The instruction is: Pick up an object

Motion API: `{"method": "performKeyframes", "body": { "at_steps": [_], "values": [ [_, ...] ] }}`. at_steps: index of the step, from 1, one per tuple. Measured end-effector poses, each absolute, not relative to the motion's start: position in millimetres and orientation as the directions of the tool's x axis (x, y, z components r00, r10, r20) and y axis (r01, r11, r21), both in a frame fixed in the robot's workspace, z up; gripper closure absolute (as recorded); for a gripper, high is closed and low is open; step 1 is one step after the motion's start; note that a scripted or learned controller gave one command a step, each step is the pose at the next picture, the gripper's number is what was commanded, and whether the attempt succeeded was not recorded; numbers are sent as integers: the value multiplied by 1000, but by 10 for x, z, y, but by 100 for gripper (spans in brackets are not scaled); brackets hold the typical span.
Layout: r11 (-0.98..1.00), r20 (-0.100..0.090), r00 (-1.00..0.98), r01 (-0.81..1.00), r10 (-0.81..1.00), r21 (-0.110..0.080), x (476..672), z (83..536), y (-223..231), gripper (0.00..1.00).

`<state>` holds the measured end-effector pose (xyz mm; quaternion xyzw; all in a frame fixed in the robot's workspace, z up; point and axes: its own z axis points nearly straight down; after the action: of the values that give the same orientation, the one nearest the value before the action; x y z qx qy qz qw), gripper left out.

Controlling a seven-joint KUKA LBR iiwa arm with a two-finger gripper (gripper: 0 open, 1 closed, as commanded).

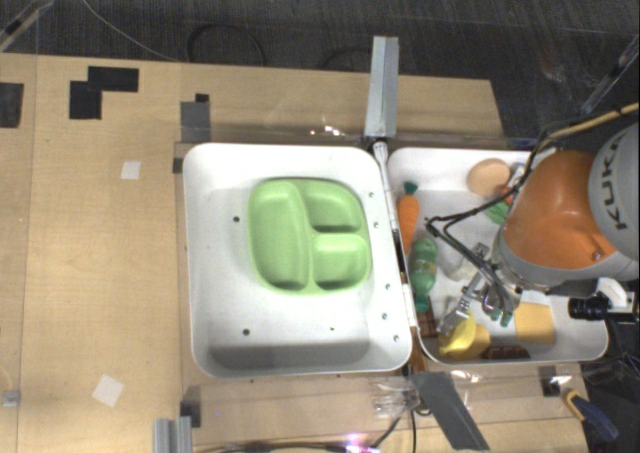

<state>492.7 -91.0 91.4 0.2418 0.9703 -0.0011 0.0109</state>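
Low in the right bin (590, 349), at about seven o'clock from the gripper (478, 303), whose finger state I cannot tell, lies a yellow toy (462, 338), probably light, smooth hard plastic, best pinched across its narrower middle to stop slipping.

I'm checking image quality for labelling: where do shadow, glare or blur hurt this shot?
Camera view: soft shadow along the left bin's near wall; mild glare on the bench behind the bins; the gripper and the cluttered items beneath it look blurred; the green tray is evenly lit and sharp.
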Motion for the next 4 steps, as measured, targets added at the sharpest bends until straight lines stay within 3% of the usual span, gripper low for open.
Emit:
{"method": "performKeyframes", "body": {
  "at_steps": [2, 3, 4],
  "values": [
    [842, -22, -842, 539, 539, 3, 4922, 914, -905, 0],
    [846, -39, -845, 533, 533, 12, 4978, 1049, -892, 100],
    [890, -20, -890, 455, 455, 10, 5099, 2250, -551, 100]
  ]
}}
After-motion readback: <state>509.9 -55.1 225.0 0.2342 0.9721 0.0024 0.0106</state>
